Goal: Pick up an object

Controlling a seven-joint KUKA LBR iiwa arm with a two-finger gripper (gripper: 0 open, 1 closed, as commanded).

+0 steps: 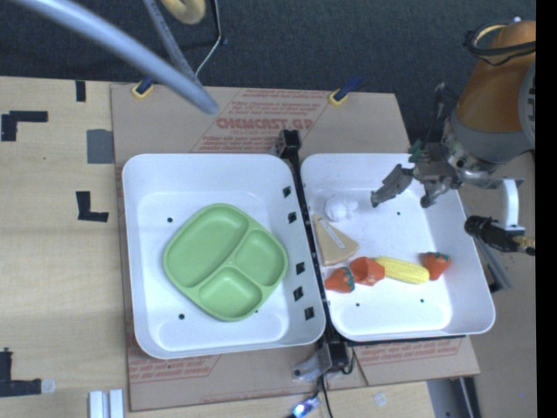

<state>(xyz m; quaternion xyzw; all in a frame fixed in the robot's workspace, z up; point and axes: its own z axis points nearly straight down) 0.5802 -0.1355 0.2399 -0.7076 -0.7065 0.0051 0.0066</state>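
My gripper (406,188) hangs over the top of the right bin (452,316), two dark fingers spread apart, nothing between them, so released and empty. Right bin is my landmark for all of it.

Largest first: the left bin (144,259) butts against the right bin's left wall and holds a green divided plate (226,260). Not my target; too wide and flat for these fingers, I'd guess.

Inside the right bin, by size: tan wedge (334,244) against the left wall, mid-height. Yellow corn (402,271) lies flat near the middle, long axis across the bin. Red-orange piece (368,271) touches the corn's left end, another small red one (340,279) just left of that. Red piece with green top (435,263) at the corn's right end. Small white lump (340,207) upper left, nearest my fingers.

Nothing picked yet. Best bet, I think: the corn. Straddle its narrow width, come straight down, close mid-length. Risk is that neighbours at both ends get nudged or caught. The white lump is closer but rounded and low-contrast; it may slip.
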